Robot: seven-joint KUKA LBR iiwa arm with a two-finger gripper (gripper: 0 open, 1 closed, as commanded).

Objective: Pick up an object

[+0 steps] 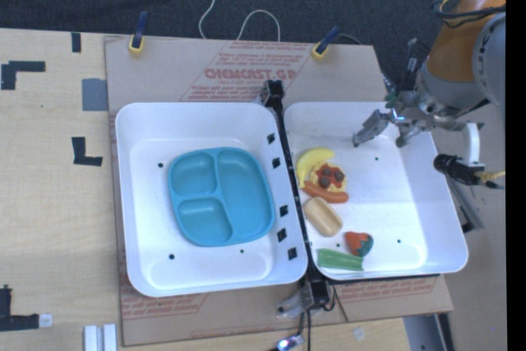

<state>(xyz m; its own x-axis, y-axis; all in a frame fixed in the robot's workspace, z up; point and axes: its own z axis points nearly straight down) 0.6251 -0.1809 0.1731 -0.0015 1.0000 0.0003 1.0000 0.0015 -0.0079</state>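
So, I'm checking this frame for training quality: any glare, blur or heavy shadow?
Camera view: lighting is even and soft; the right bin is bright white but keeps its edges; the gripper looks slightly soft; the blue plate and toy food are sharp, with faint shadows.

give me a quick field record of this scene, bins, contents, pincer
left bin: shallow white bin holding a blue plastic divided plate
right bin: shallow white bin with toy food along its left wall
toy food: yellow banana, hot dog with dark toppings, tan bread roll, red strawberry, green pea pod
pincer: pincer open, above the right bin's upper area, holding nothing
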